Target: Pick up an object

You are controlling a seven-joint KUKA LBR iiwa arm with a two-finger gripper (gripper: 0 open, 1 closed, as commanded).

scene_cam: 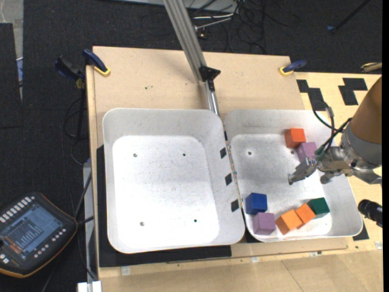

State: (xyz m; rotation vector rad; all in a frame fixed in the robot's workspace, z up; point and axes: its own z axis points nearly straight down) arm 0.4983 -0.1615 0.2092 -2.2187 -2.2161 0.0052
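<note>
The end effector (301, 174) hangs low in the right bin (267, 123), at the right of the frame. I cannot tell its state. Nothing is picked up yet. The closest block is the pale purple block (307, 150).

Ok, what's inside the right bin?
The right bin holds blocks: one orange block and a pale purple block near the far side; blue, purple, two orange and green near the front. The gripper covers some floor.
</note>
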